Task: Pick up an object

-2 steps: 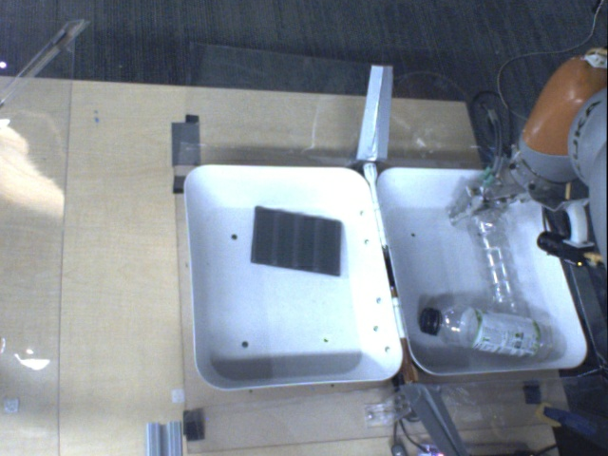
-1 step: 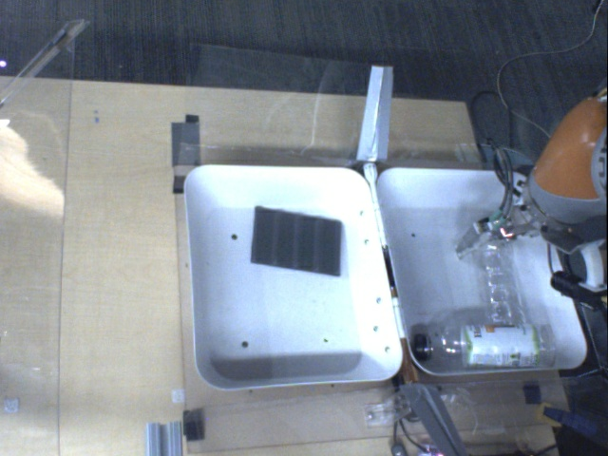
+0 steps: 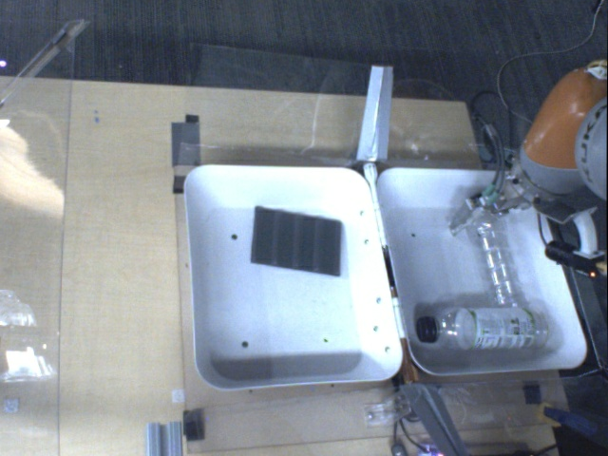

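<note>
So, quick rundown:
Right bin (image 3: 418,207): taken as the landmark on the worktop (image 3: 114,255).
Bottle (image 3: 484,329): laid on its side along the near wall inside it.
Tool (image 3: 489,204): seen over its far right part; spread or pinched can't be told.
Dark pad (image 3: 296,241): left of it, in the neighbouring bin (image 3: 209,255).

Grey arm (image 3: 591,155), orange band (image 3: 562,122) above wrist, thin translucent-looking hand (image 3: 492,245), dark cables beside it.

Wood bench (image 3: 114,255) w/ 2 bins (image 3: 204,255)
</note>
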Controlling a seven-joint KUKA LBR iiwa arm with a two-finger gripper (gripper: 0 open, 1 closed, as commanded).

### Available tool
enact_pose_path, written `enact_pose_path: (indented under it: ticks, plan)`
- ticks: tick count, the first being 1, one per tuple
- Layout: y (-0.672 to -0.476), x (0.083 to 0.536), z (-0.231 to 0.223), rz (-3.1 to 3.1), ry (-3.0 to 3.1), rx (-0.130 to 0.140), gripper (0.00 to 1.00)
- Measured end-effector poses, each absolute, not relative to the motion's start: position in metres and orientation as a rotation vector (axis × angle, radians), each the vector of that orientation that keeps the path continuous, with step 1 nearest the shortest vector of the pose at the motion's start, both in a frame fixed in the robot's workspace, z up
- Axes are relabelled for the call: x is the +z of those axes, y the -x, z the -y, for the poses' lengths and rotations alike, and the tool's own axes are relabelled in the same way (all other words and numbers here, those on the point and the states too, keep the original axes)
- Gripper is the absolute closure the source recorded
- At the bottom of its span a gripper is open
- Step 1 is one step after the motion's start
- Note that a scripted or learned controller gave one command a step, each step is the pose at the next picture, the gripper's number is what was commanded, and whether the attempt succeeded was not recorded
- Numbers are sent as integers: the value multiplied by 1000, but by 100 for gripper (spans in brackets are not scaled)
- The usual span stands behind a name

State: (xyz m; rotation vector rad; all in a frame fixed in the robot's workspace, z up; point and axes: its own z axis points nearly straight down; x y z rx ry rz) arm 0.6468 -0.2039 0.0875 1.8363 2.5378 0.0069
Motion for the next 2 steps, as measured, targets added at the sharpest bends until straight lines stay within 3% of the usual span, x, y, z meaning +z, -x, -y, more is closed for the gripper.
enact_pose_path:
  ticks: [1, 2]
  plan:
    - [-650, 101, 203, -2534, -1825, 13, 100]
    - [-671, 179, 153, -2696, -1594, 6, 100]
